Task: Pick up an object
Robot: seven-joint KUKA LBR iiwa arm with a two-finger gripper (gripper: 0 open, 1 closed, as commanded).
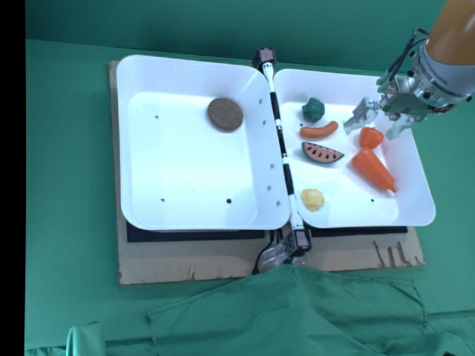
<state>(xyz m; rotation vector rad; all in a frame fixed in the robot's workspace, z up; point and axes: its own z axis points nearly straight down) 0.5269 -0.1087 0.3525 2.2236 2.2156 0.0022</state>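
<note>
My gripper [380, 120] hangs open over the far right part of the right bin [415, 213], its two fingers spread apart. Between and just below the fingers sits a small orange piece [370, 136], not gripped. A larger orange carrot [374, 170] lies just in front of it. Further left in that bin are a dark green broccoli piece [313, 109], an orange-red sausage [318, 130], a watermelon slice [322, 153] and a small yellow lump [312, 199]. A brown round cookie [225, 114] rests in the left bin [141, 199].
A black-and-white divider rail [280, 141] runs between the two bins. They rest on a cardboard sheet [148, 269] over green cloth. Crumpled green fabric [297, 314] lies in front.
</note>
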